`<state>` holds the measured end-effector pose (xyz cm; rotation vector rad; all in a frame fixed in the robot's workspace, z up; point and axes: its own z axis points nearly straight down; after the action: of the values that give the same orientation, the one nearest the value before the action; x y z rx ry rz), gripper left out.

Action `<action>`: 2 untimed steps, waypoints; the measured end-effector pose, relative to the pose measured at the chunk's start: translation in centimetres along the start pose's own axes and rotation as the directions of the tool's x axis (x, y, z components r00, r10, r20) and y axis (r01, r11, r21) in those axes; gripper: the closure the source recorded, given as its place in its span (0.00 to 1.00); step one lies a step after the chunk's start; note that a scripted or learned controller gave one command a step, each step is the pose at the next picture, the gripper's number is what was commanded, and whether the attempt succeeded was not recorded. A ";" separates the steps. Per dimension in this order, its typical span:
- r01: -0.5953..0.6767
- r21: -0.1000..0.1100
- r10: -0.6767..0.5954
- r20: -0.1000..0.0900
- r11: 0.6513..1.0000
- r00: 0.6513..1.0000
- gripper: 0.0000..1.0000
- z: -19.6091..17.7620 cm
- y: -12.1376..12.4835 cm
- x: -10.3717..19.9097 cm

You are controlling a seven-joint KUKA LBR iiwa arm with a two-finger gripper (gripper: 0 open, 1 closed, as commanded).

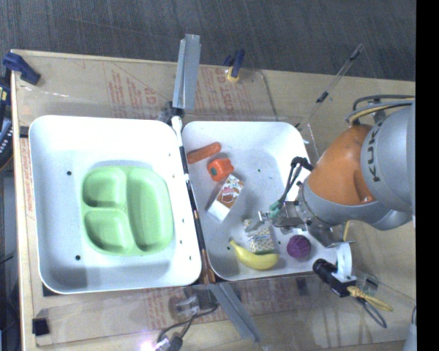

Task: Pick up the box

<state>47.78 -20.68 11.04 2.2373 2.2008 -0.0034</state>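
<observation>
Reaching into the right bin (278, 134) from three o'clock, the gripper (267, 218) hovers above a banana (254, 257); its grasp is unclear. The box (227, 194) lies at ten o'clock.

arm (384, 163): part of "KUKA" lettering | bench (124, 90): faint red print, unreadable

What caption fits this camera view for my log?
Gripper low in the right bin near the banana, the box lying apart; green tray in the left bin.
</observation>
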 end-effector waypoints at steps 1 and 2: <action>0.005 0.000 -0.005 0.003 1.000 1.000 1.00 -0.9 0.1 0.0; 0.005 -0.001 -0.005 0.003 1.000 1.000 0.00 -1.0 0.1 0.0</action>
<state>47.85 -20.65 11.99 2.2298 2.2049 -0.0060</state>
